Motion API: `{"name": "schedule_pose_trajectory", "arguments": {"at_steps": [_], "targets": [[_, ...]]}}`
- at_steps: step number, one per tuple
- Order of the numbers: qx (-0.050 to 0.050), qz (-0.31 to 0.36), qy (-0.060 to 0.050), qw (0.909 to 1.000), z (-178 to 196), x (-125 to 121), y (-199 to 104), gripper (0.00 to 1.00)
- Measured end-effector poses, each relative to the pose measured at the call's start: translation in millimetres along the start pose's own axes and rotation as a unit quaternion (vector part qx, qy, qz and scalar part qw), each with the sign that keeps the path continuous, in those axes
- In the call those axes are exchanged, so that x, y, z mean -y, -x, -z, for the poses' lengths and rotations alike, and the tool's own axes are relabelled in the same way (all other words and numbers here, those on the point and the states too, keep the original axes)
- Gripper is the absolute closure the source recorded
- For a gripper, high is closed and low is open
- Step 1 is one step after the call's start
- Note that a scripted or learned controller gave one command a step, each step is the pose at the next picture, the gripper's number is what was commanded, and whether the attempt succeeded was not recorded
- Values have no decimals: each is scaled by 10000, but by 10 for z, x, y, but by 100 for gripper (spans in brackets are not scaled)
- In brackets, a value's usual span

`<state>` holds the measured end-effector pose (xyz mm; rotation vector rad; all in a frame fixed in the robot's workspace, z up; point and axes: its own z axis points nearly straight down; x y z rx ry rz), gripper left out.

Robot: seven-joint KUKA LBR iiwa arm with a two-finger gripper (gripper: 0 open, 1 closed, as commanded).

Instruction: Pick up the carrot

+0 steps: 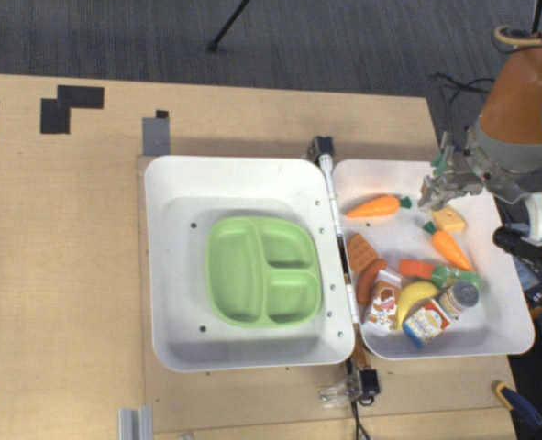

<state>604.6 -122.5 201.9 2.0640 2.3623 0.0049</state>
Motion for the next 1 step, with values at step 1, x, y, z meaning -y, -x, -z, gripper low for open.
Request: {"name": "schedule_pose_trajectory", "arguments": {"at_steps": [1], "targets": [[-2, -4, -11, 10000, -9, 7, 3, 0]]}}
